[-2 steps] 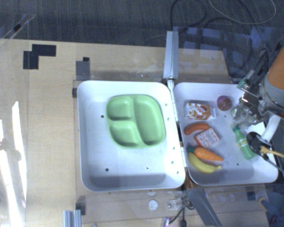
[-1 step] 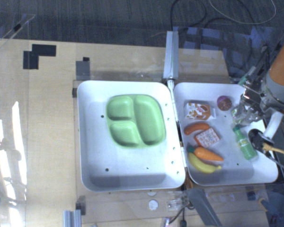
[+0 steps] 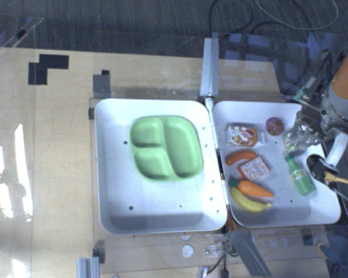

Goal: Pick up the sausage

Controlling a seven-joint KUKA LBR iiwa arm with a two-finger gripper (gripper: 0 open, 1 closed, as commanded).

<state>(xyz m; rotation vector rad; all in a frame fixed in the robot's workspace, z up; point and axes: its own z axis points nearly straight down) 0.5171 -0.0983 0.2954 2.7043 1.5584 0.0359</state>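
The left bin (image 3: 110, 172) holds a divided plate (image 3: 164, 147). In the right bin (image 3: 325, 210), the sausage (image 3: 241, 156) lies just behind a small packet (image 3: 253, 168), with a carrot (image 3: 254, 189) and banana (image 3: 247, 201) in front and a bottle (image 3: 300, 176) to the right.

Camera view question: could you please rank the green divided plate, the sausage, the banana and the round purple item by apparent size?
1. Green divided plate, by far the largest.
2. Banana and sausage: look alike, left unranked.
3. Round purple item, the smallest.
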